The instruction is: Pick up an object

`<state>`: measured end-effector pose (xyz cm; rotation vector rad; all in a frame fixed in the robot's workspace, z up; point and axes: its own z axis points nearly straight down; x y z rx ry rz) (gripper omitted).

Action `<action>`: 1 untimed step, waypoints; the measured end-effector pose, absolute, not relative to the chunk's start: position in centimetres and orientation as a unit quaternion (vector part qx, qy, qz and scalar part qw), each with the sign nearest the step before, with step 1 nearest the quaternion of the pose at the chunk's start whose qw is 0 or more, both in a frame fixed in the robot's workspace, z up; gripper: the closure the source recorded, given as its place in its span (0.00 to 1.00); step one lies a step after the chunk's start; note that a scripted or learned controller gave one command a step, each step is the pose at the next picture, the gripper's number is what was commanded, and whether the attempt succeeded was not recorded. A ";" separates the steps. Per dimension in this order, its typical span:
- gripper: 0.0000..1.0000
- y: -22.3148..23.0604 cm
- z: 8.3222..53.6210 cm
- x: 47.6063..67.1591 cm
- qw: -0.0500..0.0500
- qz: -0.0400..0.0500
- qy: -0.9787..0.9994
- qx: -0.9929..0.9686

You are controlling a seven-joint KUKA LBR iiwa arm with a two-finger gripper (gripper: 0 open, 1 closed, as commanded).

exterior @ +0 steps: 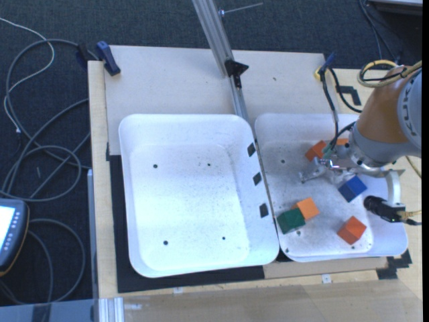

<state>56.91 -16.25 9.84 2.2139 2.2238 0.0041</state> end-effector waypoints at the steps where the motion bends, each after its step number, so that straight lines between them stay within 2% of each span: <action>1: 0.00 -11.2 9.9 50.2 -0.004 0.000 0.708 0.706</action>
